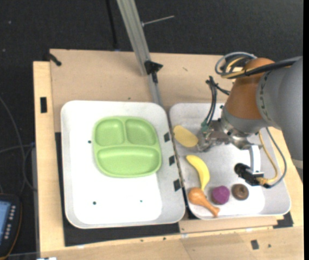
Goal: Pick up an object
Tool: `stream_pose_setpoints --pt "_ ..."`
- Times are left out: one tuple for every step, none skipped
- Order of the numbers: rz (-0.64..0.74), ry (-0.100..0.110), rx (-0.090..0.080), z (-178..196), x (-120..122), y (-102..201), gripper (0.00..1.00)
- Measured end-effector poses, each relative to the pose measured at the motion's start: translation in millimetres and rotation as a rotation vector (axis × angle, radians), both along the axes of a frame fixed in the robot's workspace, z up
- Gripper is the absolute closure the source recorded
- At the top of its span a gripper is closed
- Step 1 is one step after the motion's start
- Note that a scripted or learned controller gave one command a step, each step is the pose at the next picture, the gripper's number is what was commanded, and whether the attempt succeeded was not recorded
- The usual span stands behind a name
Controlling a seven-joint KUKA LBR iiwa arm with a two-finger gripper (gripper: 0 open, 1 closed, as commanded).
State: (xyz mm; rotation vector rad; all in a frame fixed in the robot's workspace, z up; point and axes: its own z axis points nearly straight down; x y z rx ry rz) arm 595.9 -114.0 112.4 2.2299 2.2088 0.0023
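While bent over right bin [274,199], arm [252,102] low, near banana [199,169]

A light wooden bench [105,75] is lying under my gripper [206,136], carrying two shallow white bins side by side. The right bin [274,199] is sitting directly beneath my gripper. The left bin [78,199] is sitting just beyond it on the side away from my arm, touching or nearly touching the first along their shared edge.
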Motion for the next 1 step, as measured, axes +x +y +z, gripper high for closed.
stream_pose_setpoints --pt "0.001 -0.004 -0.001 63.7 2.7 -6.6 1.0"
